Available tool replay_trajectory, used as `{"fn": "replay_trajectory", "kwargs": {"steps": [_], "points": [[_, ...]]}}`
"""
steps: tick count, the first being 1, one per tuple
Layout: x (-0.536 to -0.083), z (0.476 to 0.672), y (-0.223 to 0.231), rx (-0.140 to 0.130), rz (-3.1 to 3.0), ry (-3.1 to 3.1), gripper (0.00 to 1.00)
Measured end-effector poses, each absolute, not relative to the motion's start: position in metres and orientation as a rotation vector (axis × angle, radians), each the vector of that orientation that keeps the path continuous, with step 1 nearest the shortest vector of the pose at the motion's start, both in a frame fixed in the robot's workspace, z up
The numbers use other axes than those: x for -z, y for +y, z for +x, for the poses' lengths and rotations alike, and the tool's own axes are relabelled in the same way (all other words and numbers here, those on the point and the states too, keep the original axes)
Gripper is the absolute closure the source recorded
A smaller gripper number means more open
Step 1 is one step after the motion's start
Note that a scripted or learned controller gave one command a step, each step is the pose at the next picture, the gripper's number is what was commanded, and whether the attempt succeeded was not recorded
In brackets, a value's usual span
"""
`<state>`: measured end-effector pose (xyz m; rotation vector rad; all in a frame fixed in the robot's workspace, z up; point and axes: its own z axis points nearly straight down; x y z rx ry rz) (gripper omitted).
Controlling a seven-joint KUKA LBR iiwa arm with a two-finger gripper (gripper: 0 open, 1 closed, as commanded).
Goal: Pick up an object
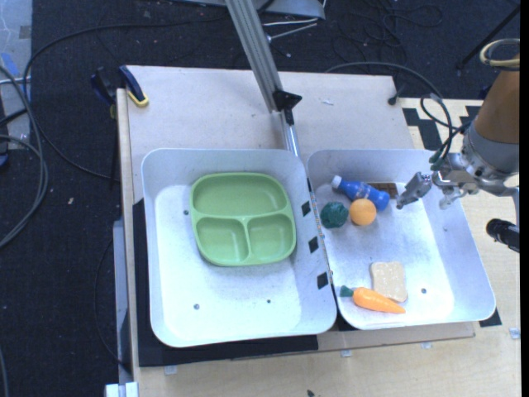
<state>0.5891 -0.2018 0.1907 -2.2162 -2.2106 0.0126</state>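
The right bin [463,246] holds several small items. A blue bottle-like toy [360,190] lies at its far left, with an orange ball [363,212] and a dark green ball [334,214] just in front of it. A tan bread slice [389,280] and an orange carrot [378,301] rest near the front edge. My gripper [430,193] hangs over the bin's far right part, right of the blue toy. Its fingers [411,191] are spread open with nothing between them.
The left bin [165,304] carries a green divided plate [244,218]. A metal pole [258,48] slants down to the seam between the bins. Black clips [314,242] line that seam. Cables lie on the dark floor around the bench.
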Motion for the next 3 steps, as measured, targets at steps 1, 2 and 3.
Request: {"fn": "replay_trajectory", "kwargs": {"steps": [1, 2, 3], "points": [[-0.199, 0.593, -0.201, -0.001, -2.221, -2.223, 0.00], [-0.146, 0.596, -0.210, -0.005, -2.220, -2.218, 0.00], [-0.092, 0.596, -0.209, -0.003, -2.220, -2.220, 0.00]]}}
